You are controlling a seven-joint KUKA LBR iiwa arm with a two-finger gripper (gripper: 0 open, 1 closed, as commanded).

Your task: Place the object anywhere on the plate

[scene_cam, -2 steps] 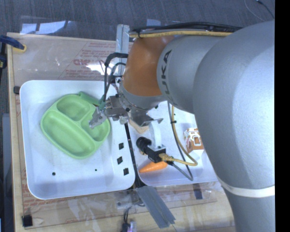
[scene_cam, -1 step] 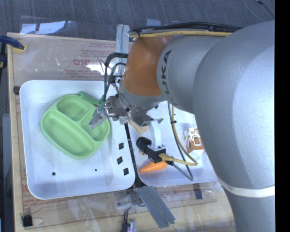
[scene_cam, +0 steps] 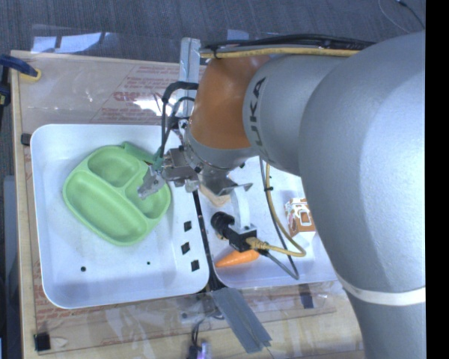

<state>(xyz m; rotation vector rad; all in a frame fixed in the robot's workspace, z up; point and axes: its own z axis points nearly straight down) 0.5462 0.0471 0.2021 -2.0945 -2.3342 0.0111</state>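
A: Where is the arm point(scene_cam: 299, 126) sitting right now?

B: It is reaching in from the right and hanging its gripper point(scene_cam: 151, 183) over the right edge of the green plate point(scene_cam: 108, 208), which is lying in the left bin point(scene_cam: 52, 275). The wrist is tilting down toward the plate's compartments, probably because that is where a drop would count.

A: Are the jaws holding anything?

B: I am not able to tell; the metal tips are blurring into the plate rim and nothing is showing clearly between them.

A: So where is the object sitting?

B: An orange carrot-like piece point(scene_cam: 237, 259) is lying in the right bin point(scene_cam: 284, 275), near the front, just beside the divider between the bins. A small orange-and-white item point(scene_cam: 299, 215) is resting further right, partly under the arm. Which one is the intended thing I am only guessing; the plate itself is looking bare.

A: And the cable?

B: A yellow lead point(scene_cam: 284, 249) is trailing across the right bin from a black connector point(scene_cam: 230, 230), hanging loose so the wrist can move
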